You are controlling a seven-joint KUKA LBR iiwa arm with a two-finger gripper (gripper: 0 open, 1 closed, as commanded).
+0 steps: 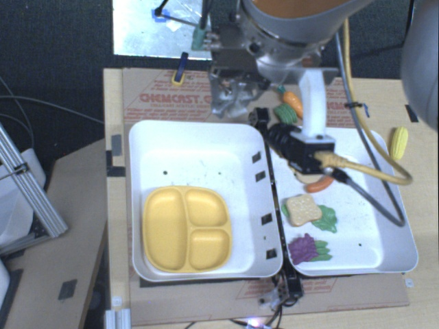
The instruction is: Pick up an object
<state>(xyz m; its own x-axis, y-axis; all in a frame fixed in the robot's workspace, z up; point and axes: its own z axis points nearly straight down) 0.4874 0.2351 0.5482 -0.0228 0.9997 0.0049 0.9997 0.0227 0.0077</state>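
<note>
Arm [309, 5]: I see the grey body with its orange band filling the far right, reaching in over the far edge of the bins.
Left bin [206, 142]: white and shallow, holding one item.
Right bin [391, 245]: white, holds the small toy foods, with cables draped across its far half.
Yellow tray [185, 228]: a divided plate in the near left of the left bin; I judge it stiff, light and too broad and flat for an easy pinch, so only its rim would do.
Gripper [230, 101]: sits over the far rim of the left bin; whether it is wide, narrow or holding anything I cannot tell, as the metalwork blurs together.
Cables [357, 170]: a yellow hose and a black lead cross the right bin, lying over the orange sausage [319, 183]; I would treat them as the main obstruction.
Sandwich [306, 211]: toast with green lettuce in the middle of the right bin, clear of the cables; probably light, rigid plastic, best taken across its narrow sides.
Purple grapes [309, 249]: near side of the right bin, bumpy and likely slippery.
Corn [399, 142]: on the far right rim.
Carrot [293, 101]: at the far edge, close under the wrist.
</note>
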